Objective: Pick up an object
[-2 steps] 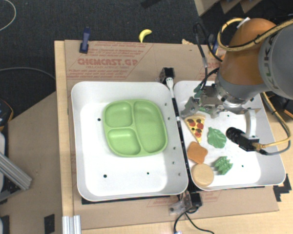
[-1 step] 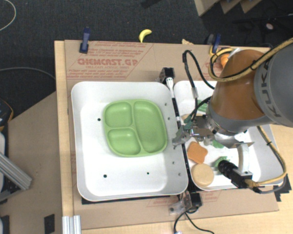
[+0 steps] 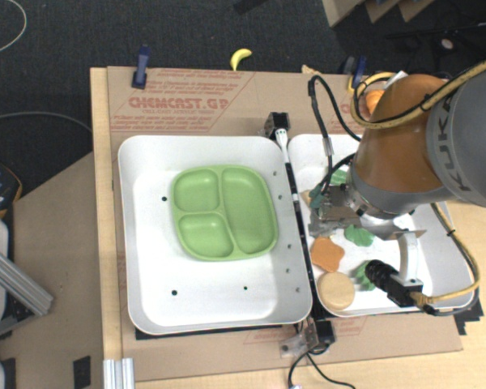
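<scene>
Since the gripper point(image 3: 334, 211) hangs low over crowded toy food point(image 3: 327, 254) — its grip cannot be told — it might bump things or grab nothing.

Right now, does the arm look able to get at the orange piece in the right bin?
Probably yes. The orange piece lies uncovered near the right bin's left wall, just below the arm's wrist; only the tan round piece sits close beside it.
</scene>
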Controlling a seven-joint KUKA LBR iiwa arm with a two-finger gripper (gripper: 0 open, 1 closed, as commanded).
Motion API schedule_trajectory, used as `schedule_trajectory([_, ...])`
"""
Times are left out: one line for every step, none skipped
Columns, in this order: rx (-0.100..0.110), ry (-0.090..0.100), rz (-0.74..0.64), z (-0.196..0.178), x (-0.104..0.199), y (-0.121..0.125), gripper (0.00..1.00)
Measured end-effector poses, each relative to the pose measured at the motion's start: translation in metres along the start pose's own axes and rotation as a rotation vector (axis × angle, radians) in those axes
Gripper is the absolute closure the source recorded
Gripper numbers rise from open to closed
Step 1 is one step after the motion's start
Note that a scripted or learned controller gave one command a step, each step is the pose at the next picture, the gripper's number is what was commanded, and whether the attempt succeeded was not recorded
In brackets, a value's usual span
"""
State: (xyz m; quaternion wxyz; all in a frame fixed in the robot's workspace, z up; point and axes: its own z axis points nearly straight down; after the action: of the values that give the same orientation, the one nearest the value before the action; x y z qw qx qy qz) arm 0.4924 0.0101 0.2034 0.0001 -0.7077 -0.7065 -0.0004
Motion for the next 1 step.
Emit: schedule_trajectory([-0.021, 0.0, -0.003, -0.2128, -0.0129, -0.0114, 1.0])
